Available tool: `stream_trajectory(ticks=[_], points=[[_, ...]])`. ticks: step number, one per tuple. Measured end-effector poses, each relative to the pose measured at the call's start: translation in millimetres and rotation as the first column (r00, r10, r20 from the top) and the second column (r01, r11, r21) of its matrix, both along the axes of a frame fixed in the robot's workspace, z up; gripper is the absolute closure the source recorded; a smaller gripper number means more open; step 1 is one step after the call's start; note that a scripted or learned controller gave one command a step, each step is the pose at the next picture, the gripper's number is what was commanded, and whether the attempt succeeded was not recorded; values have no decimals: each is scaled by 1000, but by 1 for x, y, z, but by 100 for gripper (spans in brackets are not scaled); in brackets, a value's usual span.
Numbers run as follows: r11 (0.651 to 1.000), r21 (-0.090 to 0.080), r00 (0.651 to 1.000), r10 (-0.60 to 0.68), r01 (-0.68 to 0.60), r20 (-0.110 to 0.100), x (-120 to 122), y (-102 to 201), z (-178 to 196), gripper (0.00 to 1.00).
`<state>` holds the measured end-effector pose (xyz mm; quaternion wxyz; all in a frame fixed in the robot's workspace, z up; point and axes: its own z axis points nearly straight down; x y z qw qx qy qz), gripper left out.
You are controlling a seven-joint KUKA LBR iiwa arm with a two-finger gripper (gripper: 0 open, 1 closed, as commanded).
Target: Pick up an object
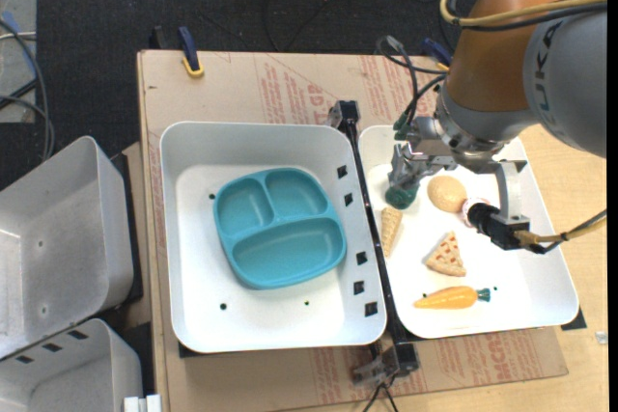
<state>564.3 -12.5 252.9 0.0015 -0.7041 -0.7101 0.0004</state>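
The right bin holds several toy foods. A tan round roll lies near its middle, with a pizza slice in front of it and an orange carrot near the front wall. A waffle cone lies along the left wall. A small dark green piece sits just behind the cone. My gripper hangs low over the bin's rear left, its tip right at the green piece and just left of the roll. The wrist hides whether it touches the piece.
A teal divided plate lies in the left bin. A black clamp bar runs between the bins. A black part on a white bracket, with a cable, hangs beside the roll. Grey tubs stand off the bench's left.
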Motion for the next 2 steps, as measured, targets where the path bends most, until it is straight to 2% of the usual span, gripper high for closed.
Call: stream_trajectory(ticks=[1, 2], points=[[1000, 0, 1000, 0, 0, -2, -4, 48, -19, 100], [1000, 0, 1000, 1, -1, 0, -11, 97, -12, 100]])
